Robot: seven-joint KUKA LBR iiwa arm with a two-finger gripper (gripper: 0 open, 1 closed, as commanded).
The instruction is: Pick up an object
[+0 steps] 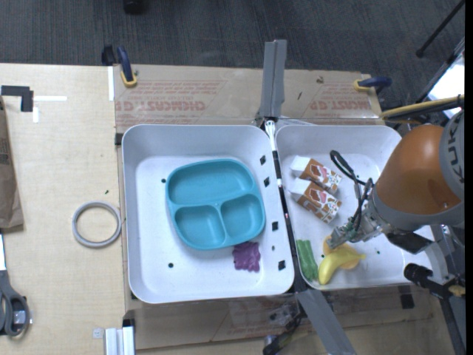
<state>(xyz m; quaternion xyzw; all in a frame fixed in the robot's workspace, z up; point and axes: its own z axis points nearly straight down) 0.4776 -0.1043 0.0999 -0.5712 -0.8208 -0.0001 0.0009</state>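
In the right bin lie two brown-and-white snack packets, a yellow banana and a green pod by the bin's left wall. The arm reaches in from the right, its orange band over the bin's right half. My gripper hangs low just above the banana's upper end. A black cable loops near the packets. The left bin holds a blue divided plate and a purple grape bunch.
A grey tape ring lies on the wooden bench left of the bins. Scissors sit at the bench's lower left edge. A grey post stands behind the divider between the bins. Blue clamps hold the cardboard at the back.
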